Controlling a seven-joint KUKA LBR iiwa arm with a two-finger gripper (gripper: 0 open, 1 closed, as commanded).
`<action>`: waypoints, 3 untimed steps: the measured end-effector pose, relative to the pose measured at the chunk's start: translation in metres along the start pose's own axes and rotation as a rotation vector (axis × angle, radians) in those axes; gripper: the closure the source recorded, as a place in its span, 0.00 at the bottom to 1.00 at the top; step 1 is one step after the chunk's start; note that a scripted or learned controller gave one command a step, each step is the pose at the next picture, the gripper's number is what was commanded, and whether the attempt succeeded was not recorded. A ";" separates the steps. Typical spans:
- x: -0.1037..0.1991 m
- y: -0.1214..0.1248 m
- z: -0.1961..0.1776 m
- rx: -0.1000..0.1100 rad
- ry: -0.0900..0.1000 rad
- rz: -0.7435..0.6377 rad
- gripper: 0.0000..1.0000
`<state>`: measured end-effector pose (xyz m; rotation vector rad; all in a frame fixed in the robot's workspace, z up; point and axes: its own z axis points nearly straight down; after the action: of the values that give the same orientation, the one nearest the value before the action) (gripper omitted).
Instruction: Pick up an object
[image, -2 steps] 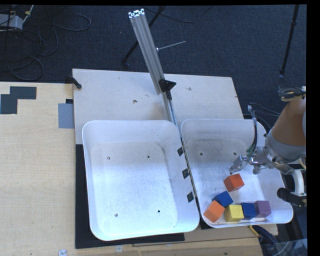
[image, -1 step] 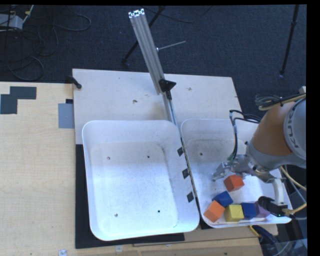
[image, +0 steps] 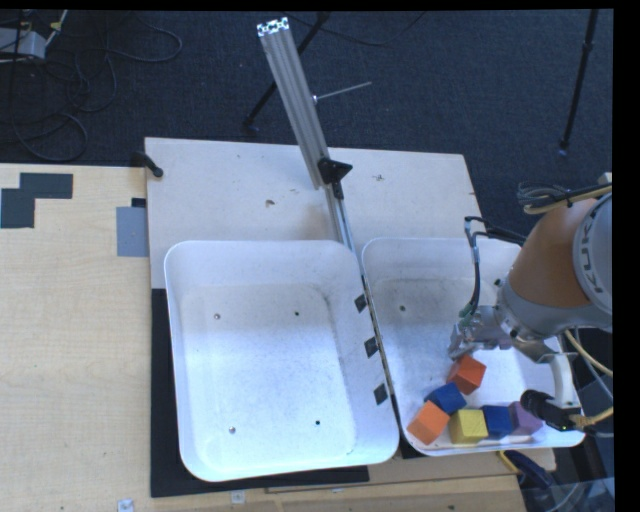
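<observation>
My gripper (image: 466, 342) hangs low over the right bin (image: 420, 280), near its right side. Directly below and touching its tip in this view is a red-orange block (image: 468, 374). Whether that block is gripped is not visible. Along the bin's front edge lie more blocks: a blue block (image: 446, 398), an orange block (image: 428, 423), a yellow block (image: 468, 426), a second blue block (image: 497, 420) and a purple block (image: 526, 417).
The left bin (image: 200, 300) sits beside the right one, parted by a ridge with black clips (image: 371, 346). A slanted metal rail (image: 300, 110) rises behind the bins. The grey and orange arm (image: 560, 270) covers the right bin's far right edge.
</observation>
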<state>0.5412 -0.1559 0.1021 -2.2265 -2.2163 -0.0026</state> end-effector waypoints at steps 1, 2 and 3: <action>0.000 0.000 0.001 0.001 0.000 0.003 0.00; 0.024 -0.043 0.010 -0.004 -0.004 0.000 0.00; 0.023 -0.042 0.010 -0.003 -0.002 0.001 0.00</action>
<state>0.4991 -0.1325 0.0924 -2.2302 -2.2175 -0.0030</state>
